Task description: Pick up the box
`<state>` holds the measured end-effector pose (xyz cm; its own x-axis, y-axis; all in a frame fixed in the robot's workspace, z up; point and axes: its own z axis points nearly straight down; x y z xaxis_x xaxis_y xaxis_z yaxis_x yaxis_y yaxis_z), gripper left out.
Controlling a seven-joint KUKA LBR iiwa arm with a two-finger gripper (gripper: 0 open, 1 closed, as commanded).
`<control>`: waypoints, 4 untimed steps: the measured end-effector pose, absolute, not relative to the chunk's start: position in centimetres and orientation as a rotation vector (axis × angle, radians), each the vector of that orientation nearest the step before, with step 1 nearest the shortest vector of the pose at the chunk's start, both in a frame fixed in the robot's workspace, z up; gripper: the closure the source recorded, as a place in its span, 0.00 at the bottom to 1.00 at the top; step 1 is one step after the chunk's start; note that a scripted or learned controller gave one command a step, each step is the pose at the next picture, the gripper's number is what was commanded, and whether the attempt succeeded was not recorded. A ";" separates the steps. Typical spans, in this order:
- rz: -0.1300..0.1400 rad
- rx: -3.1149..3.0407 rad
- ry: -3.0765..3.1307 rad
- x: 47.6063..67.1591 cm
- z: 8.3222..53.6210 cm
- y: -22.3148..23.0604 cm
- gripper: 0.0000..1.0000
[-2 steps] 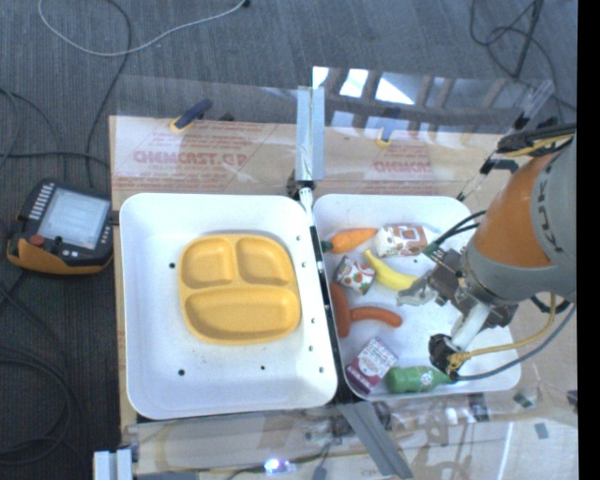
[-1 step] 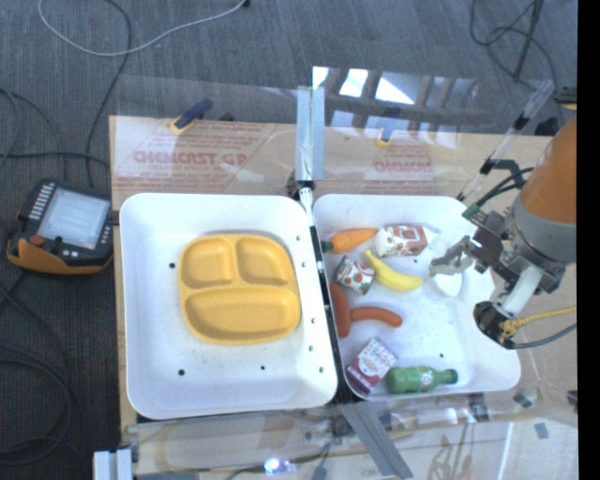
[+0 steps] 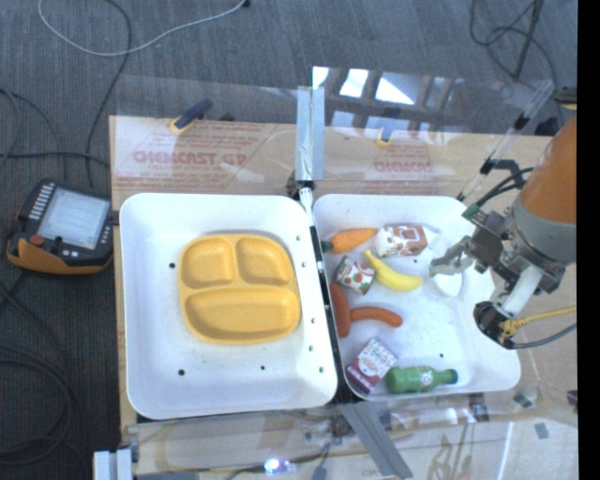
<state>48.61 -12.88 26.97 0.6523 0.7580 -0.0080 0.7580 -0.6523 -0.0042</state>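
the box (image 3: pixel 374 361) lay at the right bin's (image 3: pixel 487 375) front edge, beside a green bottle (image 3: pixel 422 378) — well apart from the end effector (image 3: pixel 451 266), whose fingers stood apart, holding nothing.

This is a robotics lab, not a home or kitchen. A grey and orange industrial arm (image 3: pixel 548 211) reaches over a table (image 3: pixel 234 155) fitted with two white bins (image 3: pixel 150 375) set side by side, with clear plastic guards (image 3: pixel 422 108) along the far edge. A teach pendant (image 3: pixel 61 228) with a lit screen lies on grey carpet (image 3: pixel 56 94) to one side, and loose cables (image 3: pixel 103 28) trail across the floor. The food in the bins looks like toy props: a plastic banana (image 3: pixel 394 275), a carrot (image 3: pixel 352 240), a yellow divided tray (image 3: pixel 239 287).
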 end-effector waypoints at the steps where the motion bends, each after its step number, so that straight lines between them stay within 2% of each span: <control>1: 0.016 -2.802 -1.398 48.1 12.3 -14.9 0.00; 2: 0.014 -2.782 -1.438 51.5 9.6 -14.9 0.00; 3: -0.010 -2.773 -1.477 50.8 8.9 -15.9 0.00; 4: -0.010 -2.827 -1.390 56.0 8.9 -9.6 0.00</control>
